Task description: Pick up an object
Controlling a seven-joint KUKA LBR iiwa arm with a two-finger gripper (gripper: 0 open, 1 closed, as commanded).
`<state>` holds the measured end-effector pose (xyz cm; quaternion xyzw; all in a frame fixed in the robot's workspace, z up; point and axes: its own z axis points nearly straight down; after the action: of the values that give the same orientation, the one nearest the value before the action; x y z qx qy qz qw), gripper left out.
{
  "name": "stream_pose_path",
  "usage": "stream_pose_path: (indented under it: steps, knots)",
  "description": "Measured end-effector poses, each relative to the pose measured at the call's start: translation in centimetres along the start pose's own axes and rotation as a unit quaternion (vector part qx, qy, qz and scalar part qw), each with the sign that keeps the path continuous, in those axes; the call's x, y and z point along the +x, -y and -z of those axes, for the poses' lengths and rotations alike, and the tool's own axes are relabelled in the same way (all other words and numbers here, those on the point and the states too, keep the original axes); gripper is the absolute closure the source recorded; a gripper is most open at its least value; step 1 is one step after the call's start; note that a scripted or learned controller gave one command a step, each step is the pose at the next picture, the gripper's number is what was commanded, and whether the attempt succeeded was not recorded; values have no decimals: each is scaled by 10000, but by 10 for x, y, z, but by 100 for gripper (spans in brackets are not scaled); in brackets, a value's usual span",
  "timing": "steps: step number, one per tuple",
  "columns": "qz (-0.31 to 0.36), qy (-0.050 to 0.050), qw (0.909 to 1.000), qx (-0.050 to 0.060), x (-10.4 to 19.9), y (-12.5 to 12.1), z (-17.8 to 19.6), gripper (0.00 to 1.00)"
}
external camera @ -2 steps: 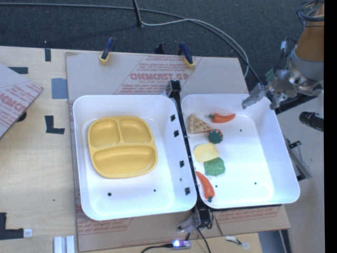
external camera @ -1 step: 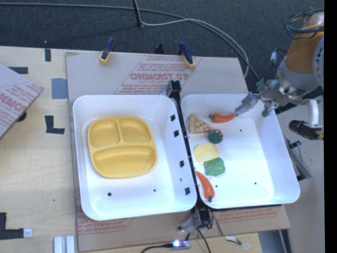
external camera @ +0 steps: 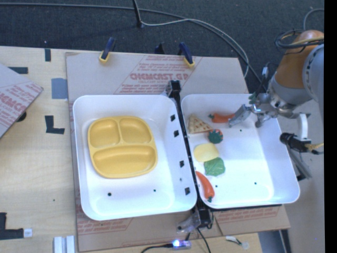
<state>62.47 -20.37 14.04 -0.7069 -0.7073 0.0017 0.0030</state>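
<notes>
1. The left bin (external camera: 84, 141) holds a yellow three-part tray (external camera: 122, 145).
2. The right bin (external camera: 263, 167) holds a carrot (external camera: 221, 118), waffle wedge (external camera: 198, 125), lemon (external camera: 205, 152), lettuce (external camera: 214, 166) and chili (external camera: 205, 184).
3. The gripper (external camera: 249, 117) hangs spread wide and holds nothing, just beside the carrot.

Robot lab: clamped bins (external camera: 84, 141), cables (external camera: 210, 28)

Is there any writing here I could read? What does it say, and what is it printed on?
"CHEMCAST G.P." in red, repeated, on the brown board under the two white bins.
Smaller red print below that word on the same board: too blurred to read.
Red print on the tilted sheet at the left edge: too blurred to read.
</notes>
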Motion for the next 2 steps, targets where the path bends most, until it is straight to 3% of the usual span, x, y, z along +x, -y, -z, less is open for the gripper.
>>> stream_pose_path:
  steps: [1, 2]
  knots:
    - [3, 3, 10000, -14, 1, 0, -53, 0]
    - [5, 3, 10000, -16, 1, 0, -43, 100]
